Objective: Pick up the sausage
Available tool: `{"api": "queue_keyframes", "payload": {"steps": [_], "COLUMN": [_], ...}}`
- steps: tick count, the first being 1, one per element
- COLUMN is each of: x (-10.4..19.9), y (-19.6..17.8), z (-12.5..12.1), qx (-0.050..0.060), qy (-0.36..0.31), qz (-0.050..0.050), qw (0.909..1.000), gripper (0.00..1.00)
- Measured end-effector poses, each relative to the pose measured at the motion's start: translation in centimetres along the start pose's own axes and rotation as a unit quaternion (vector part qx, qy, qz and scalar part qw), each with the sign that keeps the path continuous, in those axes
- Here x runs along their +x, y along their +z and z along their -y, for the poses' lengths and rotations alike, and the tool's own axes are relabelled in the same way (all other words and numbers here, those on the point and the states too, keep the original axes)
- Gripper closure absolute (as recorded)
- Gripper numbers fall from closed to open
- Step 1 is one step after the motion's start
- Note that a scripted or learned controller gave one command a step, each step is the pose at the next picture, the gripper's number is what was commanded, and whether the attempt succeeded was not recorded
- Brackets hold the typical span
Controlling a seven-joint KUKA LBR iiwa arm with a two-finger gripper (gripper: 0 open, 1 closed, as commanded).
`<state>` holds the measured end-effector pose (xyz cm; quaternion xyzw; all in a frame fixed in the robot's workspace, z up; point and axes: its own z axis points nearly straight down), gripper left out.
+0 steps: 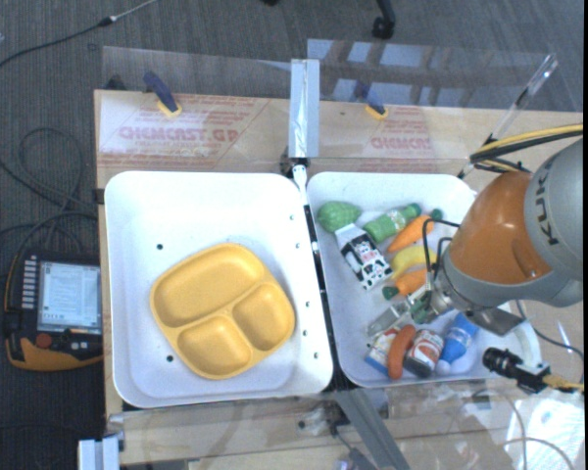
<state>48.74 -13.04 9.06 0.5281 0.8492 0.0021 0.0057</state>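
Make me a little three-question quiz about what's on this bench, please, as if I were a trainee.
1. True or false: the yellow tray lies in the left bin.
2. Which bin holds the sausage? A) left B) right
3. Fill in: the tray has ___ compartments.

Key: 1 true. 2 B; it lies near the front edge of the right bin, beside the blue bottle, with the gripper just above it. 3 three.

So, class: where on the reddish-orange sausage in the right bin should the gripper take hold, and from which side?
Probably across the middle of the reddish-orange sausage, from straight above. It lies flat, long and thin, its long axis roughly near-to-far; packets crowd both sides, so fingers have little room.
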Motion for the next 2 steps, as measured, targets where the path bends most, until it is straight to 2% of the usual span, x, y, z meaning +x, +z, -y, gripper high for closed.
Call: {"api": "queue_keyframes", "payload": {"steps": [1, 2], "x": [-0.1, 0.9], "y": [-1.0, -9.2], "z": [-0.2, -7.8], "qx": [-0.003, 0.006], "qy": [0.000, 0.073], "qz": [0.001, -0.003], "qw": [1.0000, 0.9973], "gripper": [1.00, 1.00]}}
